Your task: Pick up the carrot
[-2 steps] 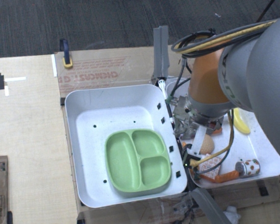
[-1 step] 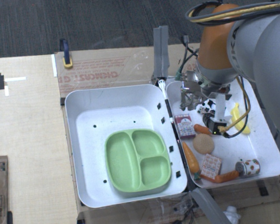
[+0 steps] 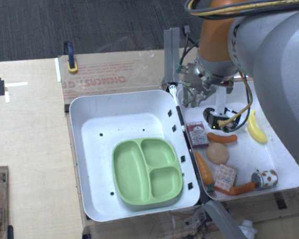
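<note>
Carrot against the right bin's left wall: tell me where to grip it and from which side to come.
Grip the carrot across its thick upper half, coming straight down. It lies flat along the right bin's left wall, so the tool has little room on that side; the small box crowds its tip.

Robotics lab, bin-picking test station.
Pale wood tabletop; two white bins with toy food; grey industrial arm trailing cables; blue clamp; tape marks; cardboard sheet.
</note>
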Controlling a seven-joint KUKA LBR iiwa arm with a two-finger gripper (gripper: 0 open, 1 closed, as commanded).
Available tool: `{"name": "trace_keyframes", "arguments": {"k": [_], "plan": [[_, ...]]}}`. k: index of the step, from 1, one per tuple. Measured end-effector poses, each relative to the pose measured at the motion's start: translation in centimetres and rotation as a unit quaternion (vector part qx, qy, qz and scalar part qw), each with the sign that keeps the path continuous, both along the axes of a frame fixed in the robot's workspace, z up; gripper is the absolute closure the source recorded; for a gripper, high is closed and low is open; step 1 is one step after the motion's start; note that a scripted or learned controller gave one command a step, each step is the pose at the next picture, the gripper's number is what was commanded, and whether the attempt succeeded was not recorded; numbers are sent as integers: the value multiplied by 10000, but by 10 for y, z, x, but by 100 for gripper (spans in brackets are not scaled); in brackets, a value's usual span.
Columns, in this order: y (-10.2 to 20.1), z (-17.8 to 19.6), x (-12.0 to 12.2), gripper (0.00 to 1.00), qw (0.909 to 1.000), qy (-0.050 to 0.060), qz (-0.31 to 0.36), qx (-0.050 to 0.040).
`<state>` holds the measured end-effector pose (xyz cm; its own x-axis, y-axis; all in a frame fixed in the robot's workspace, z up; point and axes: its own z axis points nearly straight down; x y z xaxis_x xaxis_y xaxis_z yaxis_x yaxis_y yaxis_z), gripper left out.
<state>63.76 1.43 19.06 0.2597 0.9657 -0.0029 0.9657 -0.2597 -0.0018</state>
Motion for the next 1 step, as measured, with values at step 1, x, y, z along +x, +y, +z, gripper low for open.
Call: {"name": "trace_keyframes", "arguments": {"k": [1], "plan": [[97,-47,17,100,9950,-3,997,5]]}}
